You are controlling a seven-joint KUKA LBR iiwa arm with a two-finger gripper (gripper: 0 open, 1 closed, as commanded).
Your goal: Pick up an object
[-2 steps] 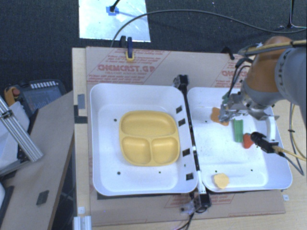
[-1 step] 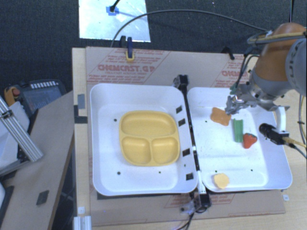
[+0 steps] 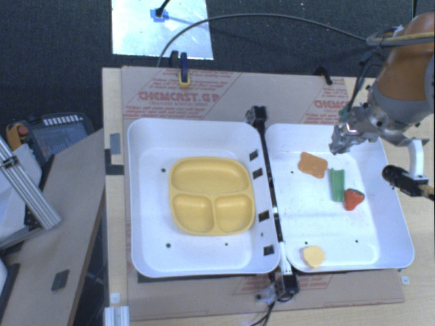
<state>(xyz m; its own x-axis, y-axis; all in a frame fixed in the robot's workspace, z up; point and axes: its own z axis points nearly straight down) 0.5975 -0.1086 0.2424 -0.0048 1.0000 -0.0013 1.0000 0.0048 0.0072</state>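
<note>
Gripper (image 3: pixel 339 143): positioned over the right white bin (image 3: pixel 380 250), above a flat orange piece (image 3: pixel 312 165).
Jaws: state cannot be told.
Left white bin (image 3: pixel 146 182): occupied by a yellow plastic divided tray (image 3: pixel 211 195).

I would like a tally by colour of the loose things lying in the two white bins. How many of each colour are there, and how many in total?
Yellow: 2, the divided tray in the left bin and a small round piece in the right bin.
Orange: 1, a flat piece.
Green: 1, a stick.
Red: 1, a small piece.
Total: 5.
</note>
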